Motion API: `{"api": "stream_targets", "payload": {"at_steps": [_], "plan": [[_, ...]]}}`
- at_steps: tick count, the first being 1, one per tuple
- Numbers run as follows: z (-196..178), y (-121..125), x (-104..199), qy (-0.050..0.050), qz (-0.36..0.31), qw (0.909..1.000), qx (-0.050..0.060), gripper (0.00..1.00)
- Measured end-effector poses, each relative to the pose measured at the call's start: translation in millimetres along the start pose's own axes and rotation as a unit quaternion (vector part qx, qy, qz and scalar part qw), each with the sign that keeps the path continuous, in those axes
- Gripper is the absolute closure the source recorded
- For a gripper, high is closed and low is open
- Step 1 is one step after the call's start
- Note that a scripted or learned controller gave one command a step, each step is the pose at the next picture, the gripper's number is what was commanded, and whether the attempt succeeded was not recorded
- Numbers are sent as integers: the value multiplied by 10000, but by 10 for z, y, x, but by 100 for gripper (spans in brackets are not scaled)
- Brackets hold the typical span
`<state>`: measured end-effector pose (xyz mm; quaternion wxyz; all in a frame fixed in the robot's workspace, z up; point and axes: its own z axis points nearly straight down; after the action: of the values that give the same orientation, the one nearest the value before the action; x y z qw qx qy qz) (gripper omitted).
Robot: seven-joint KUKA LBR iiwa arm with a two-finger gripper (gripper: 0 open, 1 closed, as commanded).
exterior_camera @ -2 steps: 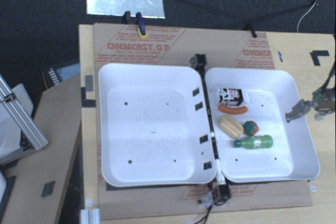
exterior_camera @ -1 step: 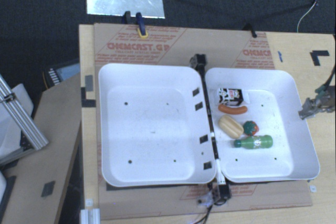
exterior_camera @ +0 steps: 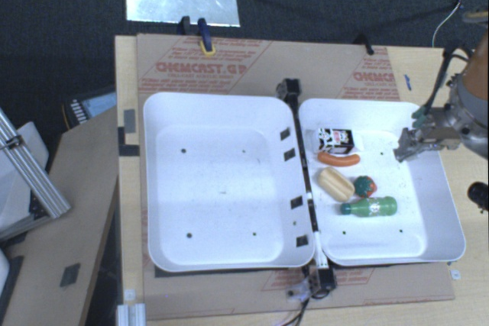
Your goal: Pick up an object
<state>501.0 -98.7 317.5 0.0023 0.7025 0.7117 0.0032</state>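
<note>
Green bottle point(exterior_camera: 370, 206) below perhaps-empty end effector point(exterior_camera: 403, 149)

a robotics lab: white bins point(exterior_camera: 221, 107) on a bench point(exterior_camera: 252, 57), aluminium framing point(exterior_camera: 30, 172)

bins point(exterior_camera: 221, 107): 2 | toy foods point(exterior_camera: 337, 183): 4 | carton point(exterior_camera: 335, 138): 1

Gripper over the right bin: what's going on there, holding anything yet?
Gripper above right bin, nothing held. Hot dog, bread roll, green bottle lie left of it. Path clear.
</note>
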Motion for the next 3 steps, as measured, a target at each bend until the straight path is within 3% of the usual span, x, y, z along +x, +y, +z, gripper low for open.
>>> {"api": "stream_targets", "payload": {"at_steps": [1,2,3], "plan": [[-254,643,680,4,4,10000,-2,100],[-496,672,1351,9,11,10000,15,100],[-880,148,2112,17,-1,10000,16,100]]}}
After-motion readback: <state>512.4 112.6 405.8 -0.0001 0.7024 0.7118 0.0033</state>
